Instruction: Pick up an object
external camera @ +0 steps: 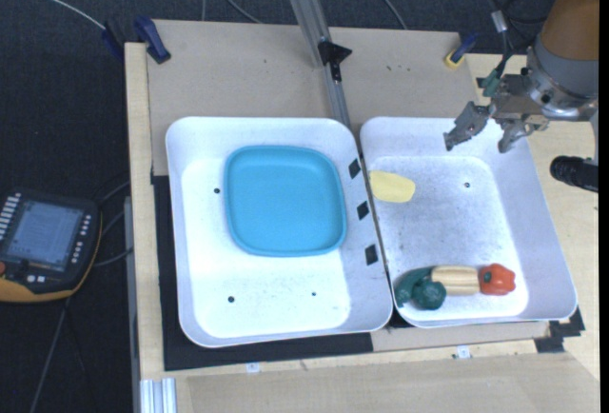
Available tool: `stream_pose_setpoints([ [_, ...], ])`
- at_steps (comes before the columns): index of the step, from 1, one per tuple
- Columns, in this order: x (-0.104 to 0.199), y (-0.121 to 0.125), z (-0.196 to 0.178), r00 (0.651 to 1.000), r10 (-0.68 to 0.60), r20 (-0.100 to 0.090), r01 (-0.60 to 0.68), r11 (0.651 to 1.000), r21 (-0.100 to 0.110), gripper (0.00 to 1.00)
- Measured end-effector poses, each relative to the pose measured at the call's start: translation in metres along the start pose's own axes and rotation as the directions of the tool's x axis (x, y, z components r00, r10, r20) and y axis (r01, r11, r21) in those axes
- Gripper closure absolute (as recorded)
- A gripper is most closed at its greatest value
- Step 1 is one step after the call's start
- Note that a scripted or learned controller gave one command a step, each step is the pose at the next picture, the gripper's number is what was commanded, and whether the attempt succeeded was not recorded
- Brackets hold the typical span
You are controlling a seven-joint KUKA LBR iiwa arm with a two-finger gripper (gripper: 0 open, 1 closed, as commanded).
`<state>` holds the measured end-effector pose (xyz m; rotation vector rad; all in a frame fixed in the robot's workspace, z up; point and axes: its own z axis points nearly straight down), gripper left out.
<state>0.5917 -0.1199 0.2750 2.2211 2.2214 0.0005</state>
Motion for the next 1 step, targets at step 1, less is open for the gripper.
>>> stream_pose_setpoints([
  [1, -0.0087, -0.0048, 0.0487, 1.0, 0.001, 0.0, -0.001, 1.0, 0.003, 0.0],
])
